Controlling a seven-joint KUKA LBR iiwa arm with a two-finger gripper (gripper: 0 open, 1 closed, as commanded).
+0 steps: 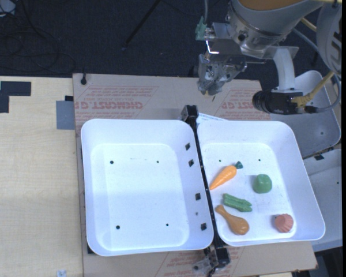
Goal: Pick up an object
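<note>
Right bin (291, 133): orange carrot (224, 176), green top, lying aslant; texture unclear.

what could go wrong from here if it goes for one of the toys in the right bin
The carrot, bean pod and drumstick lie close together, so closing on one may nudge or catch a neighbour. The carrot also lies near the divider, which the gripper might strike. The green ball looks round and may roll away.

Bright, even overhead light whitens the bins (138, 133); the background is dark, focus slightly soft.
</note>
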